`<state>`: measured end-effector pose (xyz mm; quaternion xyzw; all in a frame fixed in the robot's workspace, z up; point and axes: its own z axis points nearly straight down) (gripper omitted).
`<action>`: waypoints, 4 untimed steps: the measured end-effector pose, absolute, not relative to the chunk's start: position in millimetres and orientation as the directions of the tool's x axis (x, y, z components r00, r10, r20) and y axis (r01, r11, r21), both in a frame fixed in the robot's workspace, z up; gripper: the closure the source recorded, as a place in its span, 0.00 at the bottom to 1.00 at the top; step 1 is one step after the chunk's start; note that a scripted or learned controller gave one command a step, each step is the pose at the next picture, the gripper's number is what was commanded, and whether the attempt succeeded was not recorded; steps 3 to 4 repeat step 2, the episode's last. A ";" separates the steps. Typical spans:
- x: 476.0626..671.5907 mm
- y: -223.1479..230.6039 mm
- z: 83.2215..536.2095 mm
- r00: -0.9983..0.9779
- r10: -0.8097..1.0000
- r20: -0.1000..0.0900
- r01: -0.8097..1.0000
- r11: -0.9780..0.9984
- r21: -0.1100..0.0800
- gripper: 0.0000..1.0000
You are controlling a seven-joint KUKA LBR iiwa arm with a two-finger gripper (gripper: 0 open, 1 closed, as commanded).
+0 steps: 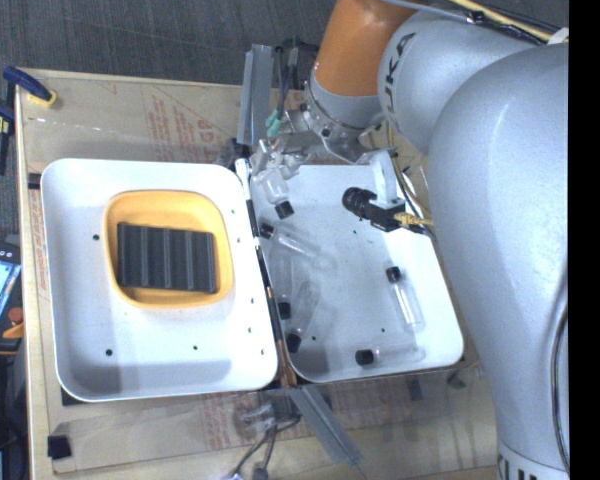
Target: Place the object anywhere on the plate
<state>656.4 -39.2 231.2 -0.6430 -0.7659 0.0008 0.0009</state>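
Wooden surface (130, 108): black block (167, 258) rests on yellow plate (170, 206) toward its left edge; pincer (268, 180) state cannot be told.

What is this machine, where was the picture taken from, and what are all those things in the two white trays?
There is one picture, taken by a camera fixed above a wooden bench and looking down at a slant. The big grey shape with the orange band is a robot arm reaching in from the right. At its end is its gripper, the "hand", which sits over the far left corner of the right bin.

The left bin holds a yellow plate with a dark ribbed slab lying on it. The right bin holds a clear tube with a black cap, plus a few small clear and black pieces scattered about.

The job is to put an object on the plate. I cannot tell from here whether the gripper holds anything.
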 end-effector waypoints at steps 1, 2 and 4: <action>630.5 -15.0 191.0 -0.421 0.907 0.002 0.907 0.421 -0.004 1.00; 630.6 -15.4 191.2 -0.421 0.907 0.001 0.907 0.421 -0.004 0.00; 630.6 -15.4 191.2 -0.421 0.907 0.001 0.907 0.421 -0.004 0.00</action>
